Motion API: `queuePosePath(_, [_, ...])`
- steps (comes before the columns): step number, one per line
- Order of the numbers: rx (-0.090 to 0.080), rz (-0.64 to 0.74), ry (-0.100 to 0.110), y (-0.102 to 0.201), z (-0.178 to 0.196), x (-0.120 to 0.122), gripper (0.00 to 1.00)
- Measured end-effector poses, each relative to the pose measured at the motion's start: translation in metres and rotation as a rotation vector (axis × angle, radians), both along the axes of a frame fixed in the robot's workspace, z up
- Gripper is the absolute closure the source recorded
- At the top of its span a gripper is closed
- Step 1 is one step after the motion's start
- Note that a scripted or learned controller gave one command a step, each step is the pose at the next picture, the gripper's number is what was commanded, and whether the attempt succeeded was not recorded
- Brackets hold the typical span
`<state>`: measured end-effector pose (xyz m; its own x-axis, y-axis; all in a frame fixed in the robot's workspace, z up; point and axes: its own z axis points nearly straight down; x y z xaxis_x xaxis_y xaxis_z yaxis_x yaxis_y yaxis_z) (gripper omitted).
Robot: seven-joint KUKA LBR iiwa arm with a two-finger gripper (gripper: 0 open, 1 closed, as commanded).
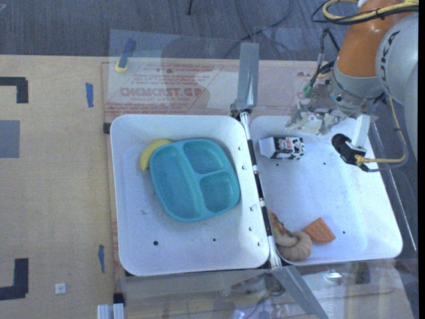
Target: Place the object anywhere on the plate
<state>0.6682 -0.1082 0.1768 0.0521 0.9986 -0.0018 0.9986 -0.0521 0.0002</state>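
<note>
- In the camera view we see a smooth teal plastic plate (194,178) with three compartments, rounded corners, in the left shallow white bin (133,231); a yellow banana-shaped piece (150,151) peeks out at its upper-left edge.
- We find the gripper (287,146) low in the right white bin (372,205), closed on a small black-and-white boxy object (288,147) whose long axis runs left-right.
- Near that bin's front lie an orange wedge (319,231) and a tan curled pastry-like piece (295,246).

Plate (194,178) compartments bare, open from above (banana (151,150) tucked at far-left rim).
</note>
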Motion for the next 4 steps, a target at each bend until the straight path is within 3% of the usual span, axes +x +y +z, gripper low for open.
queuePosePath(1, [0.003, -0.252, 0.004, 0.059, 0.007, -0.048, 1.00])
queuePosePath(2, [0.002, -0.172, 0.004, 0.140, 0.029, -0.085, 1.00])
queuePosePath(3, [0.002, 0.007, -0.001, 0.201, 0.024, -0.067, 1.00])
queuePosePath(4, [0.002, 0.007, -0.001, 0.201, 0.024, -0.067, 0.00])
